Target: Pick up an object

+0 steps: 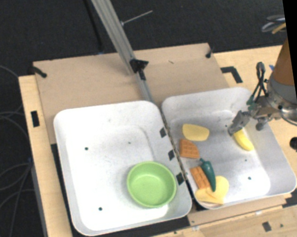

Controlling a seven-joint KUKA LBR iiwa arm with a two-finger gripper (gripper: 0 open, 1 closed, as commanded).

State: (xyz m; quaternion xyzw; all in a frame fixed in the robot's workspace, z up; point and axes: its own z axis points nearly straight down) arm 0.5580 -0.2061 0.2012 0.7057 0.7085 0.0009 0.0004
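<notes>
**Gripper beside the banana in the right bin**

From the overhead camera, you see the arm reaching in from the right, with its gripper low over the right bin, near that bin's right wall. The nearest thing to it is the banana, a small yellow piece lying just below and a little right of the gripper tip in the picture, touching or nearly touching it. Its long axis runs roughly up and down the frame, tilted slightly toward the lower right. No object sits between the fingers that you could vouch for, and whether the gripper is spread or pressed together you cannot tell at this size.

For the coming move, judge that the gripper needs only a short shift toward the picture's bottom to centre over the banana, closing across its short width.

Contents of the right bin: a yellow lump upper left, an orange block below it, a green pepper, an orange wafer beside it, and a yellow wedge at the bottom edge. All lie well apart from the gripper.

The left bin holds a green bowl in its lower right corner. Both bins rest on the counter.
</notes>
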